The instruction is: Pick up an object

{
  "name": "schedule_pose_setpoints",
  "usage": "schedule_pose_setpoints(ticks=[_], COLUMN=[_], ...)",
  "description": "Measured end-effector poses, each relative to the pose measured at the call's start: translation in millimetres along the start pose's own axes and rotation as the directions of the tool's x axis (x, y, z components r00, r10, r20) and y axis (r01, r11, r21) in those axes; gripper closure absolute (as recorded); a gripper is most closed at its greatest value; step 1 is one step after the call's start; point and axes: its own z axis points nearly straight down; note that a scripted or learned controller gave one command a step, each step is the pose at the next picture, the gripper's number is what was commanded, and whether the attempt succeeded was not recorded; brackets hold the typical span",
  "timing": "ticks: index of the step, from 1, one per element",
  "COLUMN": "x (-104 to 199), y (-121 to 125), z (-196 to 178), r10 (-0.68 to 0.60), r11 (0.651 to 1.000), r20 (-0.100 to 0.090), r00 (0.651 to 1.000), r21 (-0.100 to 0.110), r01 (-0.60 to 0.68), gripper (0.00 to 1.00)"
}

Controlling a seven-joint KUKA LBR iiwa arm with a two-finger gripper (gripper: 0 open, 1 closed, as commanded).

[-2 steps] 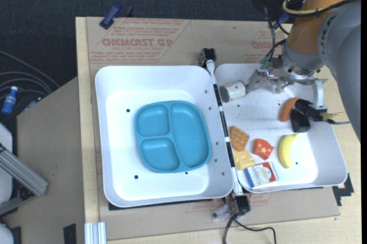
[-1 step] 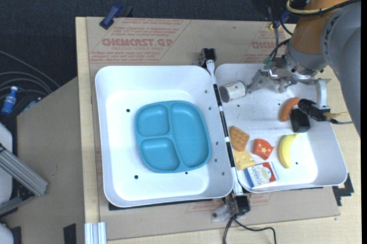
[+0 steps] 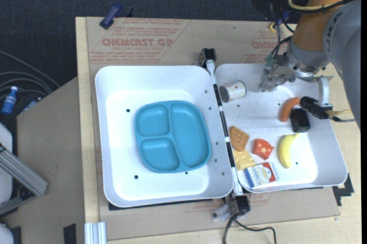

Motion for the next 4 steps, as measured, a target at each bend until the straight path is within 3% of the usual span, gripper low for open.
schedule_pose_setpoints(ticks=[1,2,3,4], x=[0.0,0.1,0.1,-14.7], y=[-0.2,0.6,0.5,-26.3], z=[0.3,-10.4,-10.2,11.4], r10=[0.000,0.000,0.000,0.001], r11=[1.000,1.000,1.000,1.000], r20=[0.000,0.001,0.001,-0.002], r00=[1.000,1.000,1.000,1.000], r21=[0.001,-0.002,-0.001,0.005], r01=[0.000,0.000,0.000,-0.001], gripper=[0.00,1.00,0.00,0.00])
